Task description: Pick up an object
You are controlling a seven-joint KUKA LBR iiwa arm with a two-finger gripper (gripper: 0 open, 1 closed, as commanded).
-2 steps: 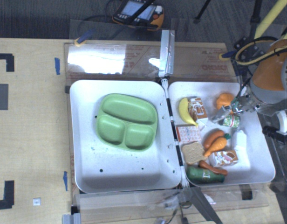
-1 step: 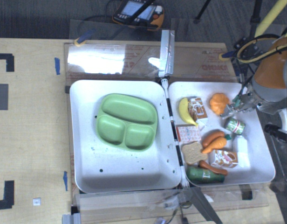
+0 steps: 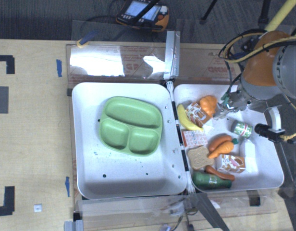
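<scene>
Pincer (image 3: pixel 228 105): low over the right bin's far half, beside the orange; fingertips blurred against clutter, so released or clenched cannot be told; nothing seen between the tips.
Arm (image 3: pixel 263 71): reaching in from the right, orange band above the wrist, cables looped over it.
Orange (image 3: pixel 208 103): nearest candidate, just left of the pincer, touching the carton below it.
Carton (image 3: pixel 196 113): wedged between orange and banana (image 3: pixel 186 119), near the bin's left wall.
Can (image 3: pixel 241 129): lying on its side just beside the pincer toward the near edge, apart from the pile.
Carrot (image 3: pixel 220 146), bread (image 3: pixel 198 158), second carton (image 3: pixel 230 163), green bottle (image 3: pixel 210 180): crowded along the near-left part of the right bin (image 3: pixel 265 170).
Left bin (image 3: pixel 85 129): carrying a green tray (image 3: pixel 130 125) at its middle, well apart from the pincer.
Risk, round fruit: likely to roll away under a one-sided touch, toward the carton.
Risk, crowding: a fingertip may land on the carton or banana and block closing, or catch two things at once.
Risk, can: smooth and round, likely to roll toward the bin's right wall if nudged.
Risk, far wall: little room behind the pincer; scraping possible on a deep descent.
</scene>
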